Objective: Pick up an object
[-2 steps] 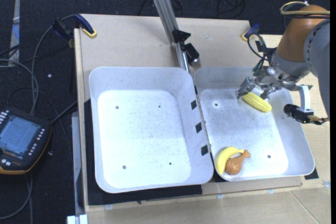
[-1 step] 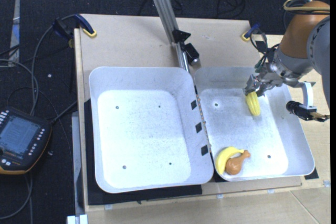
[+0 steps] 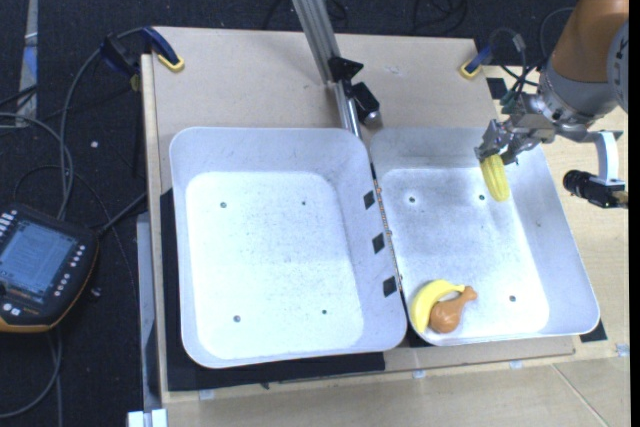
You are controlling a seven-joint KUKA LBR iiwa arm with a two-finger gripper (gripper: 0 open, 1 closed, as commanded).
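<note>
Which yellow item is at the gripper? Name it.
The long yellow piece hanging at the gripper, over the right bin's far end. The banana lies at the near edge.

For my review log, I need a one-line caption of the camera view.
The gripper holds a yellow object above the right bin; a banana and an orange drumstick-shaped toy lie at its near edge.
</note>
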